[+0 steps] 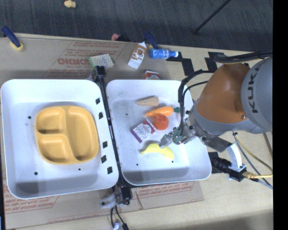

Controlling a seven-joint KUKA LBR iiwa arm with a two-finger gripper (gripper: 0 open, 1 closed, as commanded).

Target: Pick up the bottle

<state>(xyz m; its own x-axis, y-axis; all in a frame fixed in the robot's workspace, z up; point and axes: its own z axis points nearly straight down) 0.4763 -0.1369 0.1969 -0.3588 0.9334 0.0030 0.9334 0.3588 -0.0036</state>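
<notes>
**Gripper low in the right bin, bottle outside on the desk**

A yellow divided tray (pixel 66 132) sits in the left bin (pixel 9 128), just left of the right bin (pixel 197 169), which serves as the landmark here. Inside the right bin, going rightward: a purple-and-white packet (pixel 143 130) near its middle, a yellow banana (pixel 157 151) toward its near edge, a tan biscuit (pixel 147 101) toward its far edge, then an orange carrot (pixel 159 111) with a round orange-red piece (pixel 162 122) touching just below it. The gripper (pixel 175 139) hangs by the bin's right side, just beside the banana's right end; how far the fingers are open cannot be told, and nothing shows between them. The bottle (pixel 161 54), blue with a white cap, lies on its side on the desk (pixel 62 56) beyond the bin's far edge, well apart from the gripper.
</notes>
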